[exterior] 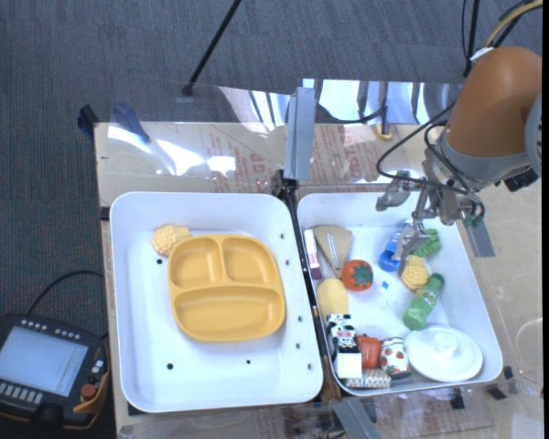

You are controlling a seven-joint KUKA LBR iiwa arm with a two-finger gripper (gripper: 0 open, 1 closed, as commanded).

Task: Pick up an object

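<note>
End effector hangs low over right bin, upper part; its state can't be told from this angle. Touching or just under it: blue item, green block, yellow corn-like toy. Left bin holds yellow divided tray.

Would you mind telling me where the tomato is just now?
The tomato lies in the right bin, near its left side, between the tan wedge above-left and the blue toy to its right.
</note>
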